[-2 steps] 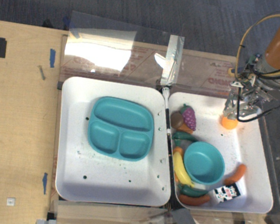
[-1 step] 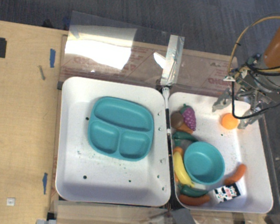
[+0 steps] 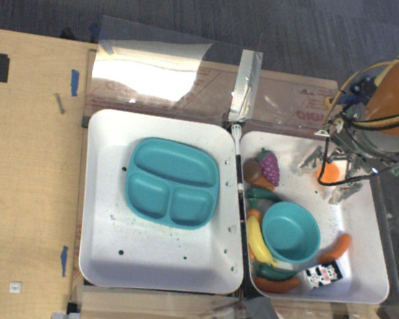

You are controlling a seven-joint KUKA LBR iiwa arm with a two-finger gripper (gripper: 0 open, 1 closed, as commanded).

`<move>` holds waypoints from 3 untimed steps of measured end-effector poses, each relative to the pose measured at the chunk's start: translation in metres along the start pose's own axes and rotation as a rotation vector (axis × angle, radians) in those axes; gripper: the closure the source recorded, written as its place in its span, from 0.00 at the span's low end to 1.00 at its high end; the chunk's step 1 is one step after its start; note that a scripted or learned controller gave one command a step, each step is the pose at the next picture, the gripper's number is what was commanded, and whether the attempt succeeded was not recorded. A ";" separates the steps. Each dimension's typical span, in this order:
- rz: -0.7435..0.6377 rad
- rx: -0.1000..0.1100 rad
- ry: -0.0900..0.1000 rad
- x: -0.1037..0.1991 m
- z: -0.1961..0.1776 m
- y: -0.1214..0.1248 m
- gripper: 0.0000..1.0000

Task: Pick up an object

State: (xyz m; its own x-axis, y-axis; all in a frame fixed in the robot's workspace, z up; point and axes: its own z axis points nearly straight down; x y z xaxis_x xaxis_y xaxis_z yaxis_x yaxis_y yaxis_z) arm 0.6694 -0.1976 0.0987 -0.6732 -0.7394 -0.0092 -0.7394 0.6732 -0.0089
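Observation:
My gripper [image 3: 329, 174] hangs over the back of the right bin [image 3: 377, 277], below the orange-banded wrist. A small orange object [image 3: 328, 171] sits between its two metal fingers [image 3: 311, 161], which look closed against its sides. Further forward in the same bin lie a teal bowl [image 3: 290, 231], a yellow banana [image 3: 258, 242], a purple grape bunch [image 3: 268, 166] beside a brown piece [image 3: 252, 171], an orange sausage-shaped toy [image 3: 338, 248], a black-and-white block [image 3: 324, 274] and a reddish piece [image 3: 276, 283] at the front edge.
The left bin [image 3: 94, 236] holds a teal divided plate [image 3: 173, 182]. A metal divider [image 3: 245, 88] stands behind the seam between the bins. The objects crowd the right bin's left and front, with bare floor by its right wall.

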 end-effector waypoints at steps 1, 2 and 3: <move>0.051 -0.002 0.001 0.010 0.011 -0.009 0.00; 0.132 -0.004 0.002 0.009 0.011 0.002 0.00; 0.153 -0.005 0.002 0.010 0.011 0.003 0.00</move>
State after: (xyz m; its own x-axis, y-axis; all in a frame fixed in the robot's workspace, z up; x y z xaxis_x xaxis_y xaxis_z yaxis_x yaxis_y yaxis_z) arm 0.6609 -0.2031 0.0878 -0.7780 -0.6282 -0.0078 -0.6282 0.7780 -0.0027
